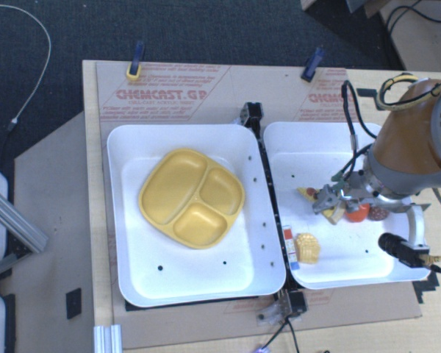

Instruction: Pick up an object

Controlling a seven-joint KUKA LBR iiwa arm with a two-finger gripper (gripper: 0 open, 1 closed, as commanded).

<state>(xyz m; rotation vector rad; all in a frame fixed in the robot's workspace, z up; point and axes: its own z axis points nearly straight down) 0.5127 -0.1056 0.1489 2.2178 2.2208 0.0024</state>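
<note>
My gripper (329,203) is low in the right bin (331,271), reaching in from the right under the orange-banded wrist. Its metal fingers sit among a cluster of small items: a yellowish piece (306,193) just to its left, a red object (358,212) and a dark reddish one (378,214) to its right. A pale yellow corn-like object (307,248) lies apart, nearer the front of the bin. I cannot make out whether anything sits between the fingers.
The left bin (132,271) holds a yellow divided plate (192,197). A black divider with clamps runs between the bins (268,197). Blue clips (312,63) pin the cardboard at the back. Cables trail behind the arm.
</note>
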